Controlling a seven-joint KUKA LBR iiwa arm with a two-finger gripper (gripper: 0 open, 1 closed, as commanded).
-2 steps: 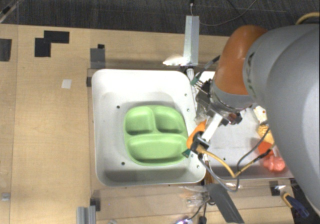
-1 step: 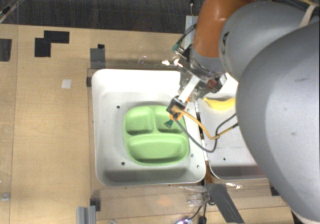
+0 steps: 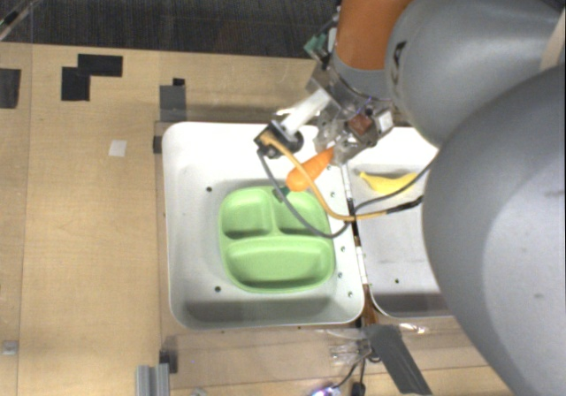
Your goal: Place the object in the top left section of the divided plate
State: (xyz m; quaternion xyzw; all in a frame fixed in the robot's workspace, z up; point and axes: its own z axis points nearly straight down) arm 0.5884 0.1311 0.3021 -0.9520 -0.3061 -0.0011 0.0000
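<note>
A green divided plate [image 3: 276, 275] lies in the left white bin [image 3: 190, 209], with two small sections at the top and one wide section below. An orange carrot-shaped object [image 3: 306, 173] hangs above the plate's upper right corner, slanting down to the left. Its right end sits between the fingers of my gripper [image 3: 334, 156], which is shut on it. The grey arm with its orange band reaches in from the upper right and hides much of the right bin. A thin cable loops from the wrist over the plate's top right section.
A yellow banana-like object [image 3: 386, 180] lies in the right bin [image 3: 398, 288], just right of the divider between the bins. A white and black fitting [image 3: 287, 126] sticks out left of the wrist over the left bin's top edge.
</note>
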